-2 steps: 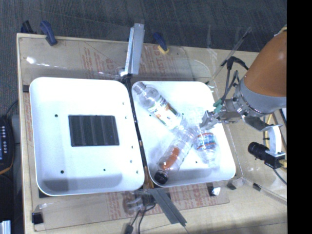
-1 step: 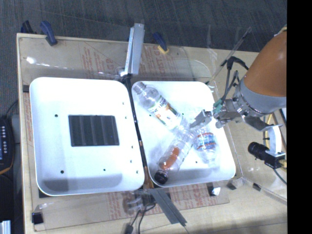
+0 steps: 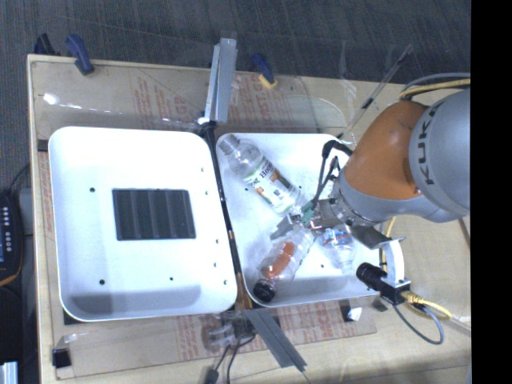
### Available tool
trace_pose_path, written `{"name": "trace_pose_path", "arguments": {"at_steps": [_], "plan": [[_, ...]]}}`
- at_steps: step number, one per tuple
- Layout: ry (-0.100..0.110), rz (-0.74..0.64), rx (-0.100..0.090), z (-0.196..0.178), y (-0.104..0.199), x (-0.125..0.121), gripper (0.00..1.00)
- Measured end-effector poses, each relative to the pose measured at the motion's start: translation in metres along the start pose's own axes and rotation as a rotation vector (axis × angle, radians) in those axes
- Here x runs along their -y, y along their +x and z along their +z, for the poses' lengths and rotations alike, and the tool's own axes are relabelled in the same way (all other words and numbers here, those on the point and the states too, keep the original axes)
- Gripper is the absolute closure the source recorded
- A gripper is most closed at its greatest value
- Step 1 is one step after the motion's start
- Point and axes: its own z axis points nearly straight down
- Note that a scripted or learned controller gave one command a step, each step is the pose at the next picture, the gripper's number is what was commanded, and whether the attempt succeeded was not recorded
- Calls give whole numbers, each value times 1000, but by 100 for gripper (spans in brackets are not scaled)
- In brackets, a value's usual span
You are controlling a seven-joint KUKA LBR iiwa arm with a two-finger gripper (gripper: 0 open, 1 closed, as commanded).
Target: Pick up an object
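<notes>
The gripper [image 3: 308, 217] hangs low in the right bin [image 3: 320, 146] among three clear bottles, nearest the orange-filled bottle [image 3: 280, 264], beside a labelled bottle [image 3: 260, 174] whose print is too small to read.

I see the arm [image 3: 400, 162] over the right bin [image 3: 308, 146], gripper [image 3: 308, 217] low among three bottles [image 3: 260, 174]; left bin [image 3: 80, 166] bare.

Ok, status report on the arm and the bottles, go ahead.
Gripper down in right bin, among three bottles. Fingers' state unclear, nothing seen held. Labelled bottle lies upper left, orange-filled bottle below, small clear bottle beside wrist.
</notes>
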Motion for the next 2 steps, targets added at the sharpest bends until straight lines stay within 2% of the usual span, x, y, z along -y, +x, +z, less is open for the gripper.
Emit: {"name": "trace_pose_path", "arguments": {"at_steps": [1,2], "plan": [[-15,-34,5,67,-27,-4,0],[-9,-165,2,89,-24,-16,0]]}}
